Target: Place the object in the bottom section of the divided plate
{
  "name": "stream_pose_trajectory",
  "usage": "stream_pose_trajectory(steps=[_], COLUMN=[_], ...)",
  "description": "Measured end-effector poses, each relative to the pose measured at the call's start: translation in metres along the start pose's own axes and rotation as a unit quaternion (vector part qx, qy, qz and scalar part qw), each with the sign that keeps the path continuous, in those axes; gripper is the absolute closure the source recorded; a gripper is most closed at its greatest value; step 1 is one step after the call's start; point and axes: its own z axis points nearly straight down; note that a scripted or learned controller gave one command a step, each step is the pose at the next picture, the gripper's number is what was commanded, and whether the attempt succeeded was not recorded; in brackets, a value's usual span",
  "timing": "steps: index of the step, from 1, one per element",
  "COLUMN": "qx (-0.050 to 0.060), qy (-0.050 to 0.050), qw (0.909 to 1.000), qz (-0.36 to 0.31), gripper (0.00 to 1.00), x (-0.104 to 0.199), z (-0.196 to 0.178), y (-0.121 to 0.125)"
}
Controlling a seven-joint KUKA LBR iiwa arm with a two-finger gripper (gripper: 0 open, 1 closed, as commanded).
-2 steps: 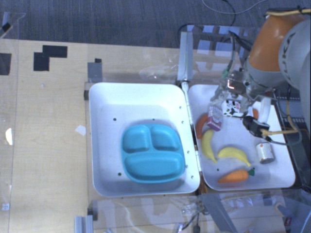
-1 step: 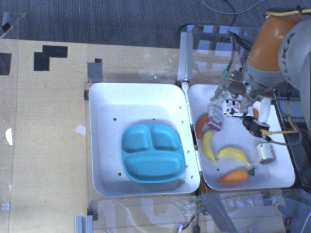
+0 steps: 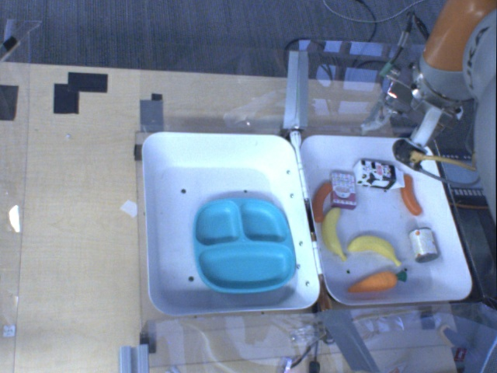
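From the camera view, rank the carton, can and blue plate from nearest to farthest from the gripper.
1. Carton: top of the right bin, just below the gripper.
2. Can: lower down, by that bin's right wall.
3. Blue plate: in the left bin, farthest.

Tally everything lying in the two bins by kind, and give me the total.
divided plate: 1
bananas: 2
orange-red sausage-like pieces: 2
carrot: 1
small box: 1
black-and-white carton: 1
can: 1
Total: 9
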Motion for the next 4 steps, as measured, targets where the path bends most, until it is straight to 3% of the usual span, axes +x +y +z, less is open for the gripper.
stream_pose_trajectory(steps=[1,2,3,4], qx=[0.0,0.0,0.0,0.0], qy=[0.0,-0.001,-0.001,0.0], qw=[0.9991,0.997,0.9911,0.9911], qz=[0.043,0.077,0.133,0.133], gripper=[0.0,0.0,0.0,0.0], x=[-0.016,-0.056,-0.072,-0.072], z=[-0.031,-0.047,-0.055,-0.055], y=[0.038,0.059,0.063,0.063])
